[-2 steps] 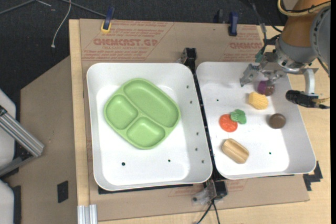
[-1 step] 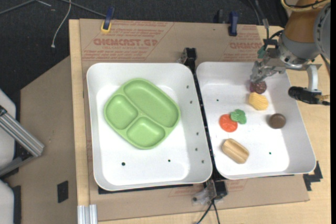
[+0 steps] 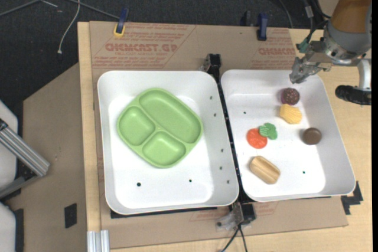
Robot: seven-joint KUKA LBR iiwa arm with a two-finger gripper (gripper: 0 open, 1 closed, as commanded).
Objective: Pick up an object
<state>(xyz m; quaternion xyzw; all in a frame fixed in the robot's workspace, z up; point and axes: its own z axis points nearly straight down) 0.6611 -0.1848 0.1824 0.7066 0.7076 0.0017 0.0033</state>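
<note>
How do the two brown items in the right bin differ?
The tan bread roll is pale, elongated and lies at a slant near the front of the right bin. The dark brown ball is much darker, round and smaller, and sits further back toward the bin's right wall. The roll lies below the tomato; the ball lies right of it. Both rest loose on the bin floor, apart from the gripper.
</note>
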